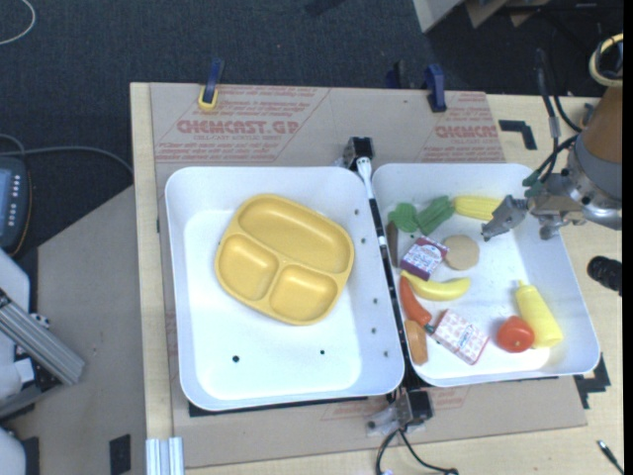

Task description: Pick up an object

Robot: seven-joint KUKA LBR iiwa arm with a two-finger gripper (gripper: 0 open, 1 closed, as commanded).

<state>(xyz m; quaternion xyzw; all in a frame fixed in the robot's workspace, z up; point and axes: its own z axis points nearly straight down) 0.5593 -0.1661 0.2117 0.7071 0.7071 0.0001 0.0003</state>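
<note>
No object is held between the fingers; the toy food is crowded in the right bin [574, 295], with a corn cob [477, 206], a round biscuit [460, 252] and a banana [442, 288] lying nearest. The gripper [522, 221] is poised just right of the corn, its fingers apparently spread, though the view is poor. A neighbour could be nudged on descent. A yellow tray [285, 258] sits in the left bin [198, 364].

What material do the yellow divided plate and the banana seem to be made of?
Yellow divided plate: probably moulded plastic, with a smooth, slightly glossy finish; its colour is even and its three compartments have soft rounded edges.
Banana: most likely a plastic toy, judging by its flat uniform yellow and smooth skin, though a real fruit cannot be fully excluded.
</note>
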